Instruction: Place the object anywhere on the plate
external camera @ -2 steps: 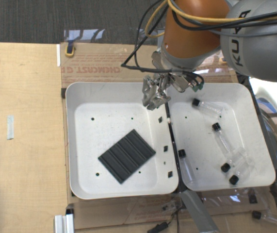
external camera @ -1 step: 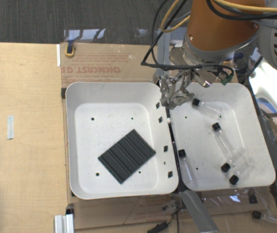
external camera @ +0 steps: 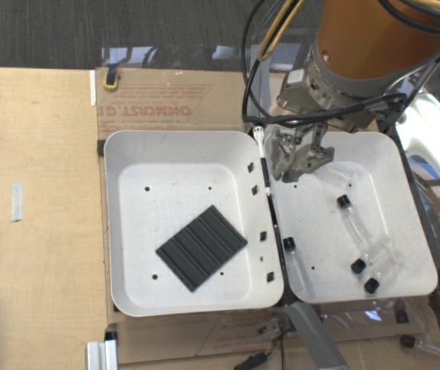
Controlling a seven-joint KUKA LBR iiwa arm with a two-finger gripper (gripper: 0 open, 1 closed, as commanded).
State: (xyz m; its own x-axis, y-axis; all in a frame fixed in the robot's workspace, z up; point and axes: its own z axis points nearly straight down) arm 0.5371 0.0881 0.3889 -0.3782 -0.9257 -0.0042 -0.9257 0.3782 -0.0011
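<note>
Claw (external camera: pixel 300 160) hovered at the right white bin's (external camera: pixel 404 176) top-left corner, finger state unreadable; clear plastic object (external camera: pixel 362 233) lay mid-bin, ungrasped; next: descend, grasp, carry to dark ribbed plate (external camera: pixel 202 247).

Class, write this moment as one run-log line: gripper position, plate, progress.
gripper: over right bin, back-left corner | dark ribbed plate: left bin, nothing on it | placement: not yet done

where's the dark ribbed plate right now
In the camera view, the dark ribbed plate lies flat in the left bin, toward its lower middle, turned at an angle, well left of the gripper over the right bin.
</note>
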